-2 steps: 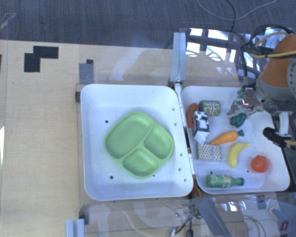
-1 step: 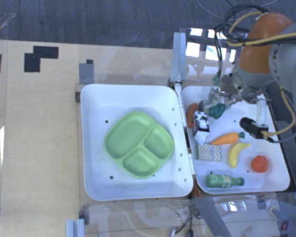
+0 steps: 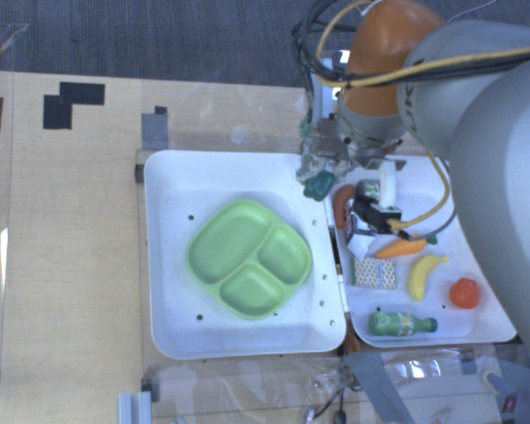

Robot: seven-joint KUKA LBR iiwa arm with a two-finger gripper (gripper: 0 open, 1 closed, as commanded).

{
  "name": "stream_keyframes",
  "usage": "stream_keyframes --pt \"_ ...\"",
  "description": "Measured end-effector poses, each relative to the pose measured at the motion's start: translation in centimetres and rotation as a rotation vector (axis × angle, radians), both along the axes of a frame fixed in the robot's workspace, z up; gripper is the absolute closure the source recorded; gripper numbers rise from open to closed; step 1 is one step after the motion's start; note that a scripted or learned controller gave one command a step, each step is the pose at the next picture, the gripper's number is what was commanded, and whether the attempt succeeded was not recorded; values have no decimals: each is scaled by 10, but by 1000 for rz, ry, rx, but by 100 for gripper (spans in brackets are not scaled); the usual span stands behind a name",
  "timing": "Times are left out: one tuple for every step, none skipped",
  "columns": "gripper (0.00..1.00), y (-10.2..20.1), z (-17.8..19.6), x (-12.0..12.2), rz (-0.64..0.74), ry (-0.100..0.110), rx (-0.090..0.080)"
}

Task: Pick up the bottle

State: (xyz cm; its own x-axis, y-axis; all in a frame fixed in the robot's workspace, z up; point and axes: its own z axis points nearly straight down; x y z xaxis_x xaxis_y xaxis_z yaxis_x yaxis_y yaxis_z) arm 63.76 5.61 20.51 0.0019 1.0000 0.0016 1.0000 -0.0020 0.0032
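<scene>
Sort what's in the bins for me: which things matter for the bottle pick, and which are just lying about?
For the job:
green bottle
pincer

Lying about:
green divided plate
banana
carrot
tomato
patterned packet

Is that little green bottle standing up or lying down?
Lying down. The green bottle rests on its side near the front edge of the right bin, its length running across the view, below the banana.
</scene>
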Motion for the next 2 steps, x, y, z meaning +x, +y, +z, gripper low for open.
stream_keyframes --pt "100 34 -20 -81 166 0 -1" --pt "100 29 103 -48 149 -3 -2"
